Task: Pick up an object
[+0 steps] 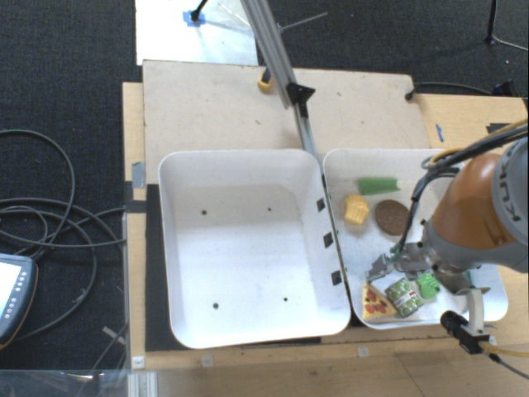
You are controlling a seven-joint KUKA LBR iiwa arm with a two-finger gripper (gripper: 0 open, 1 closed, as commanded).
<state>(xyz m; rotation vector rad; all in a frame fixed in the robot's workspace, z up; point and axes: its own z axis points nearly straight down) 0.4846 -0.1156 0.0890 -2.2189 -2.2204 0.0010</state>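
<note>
The right bin (339, 172) holds a green pod-shaped piece (378, 186), a yellow corn-like block (356, 210), a brown round patty (392, 217), a pizza slice (376, 301), a green-and-white can (404, 296) and a small bright green object (428, 285). My gripper (402, 265) hangs low over the near part of this bin, just above the can and the green object. Its metal parts show beside the patty's near edge. The wrist hides the fingertips, and nothing can be seen between them.
The left bin (173, 180) stands beside the right one, sharing a dividing wall with black clips (326, 238). A slanted metal pole (273, 40) crosses the bench from the back. My arm's orange band (475, 205) covers the right bin's right side. Cables lie on the floor at left.
</note>
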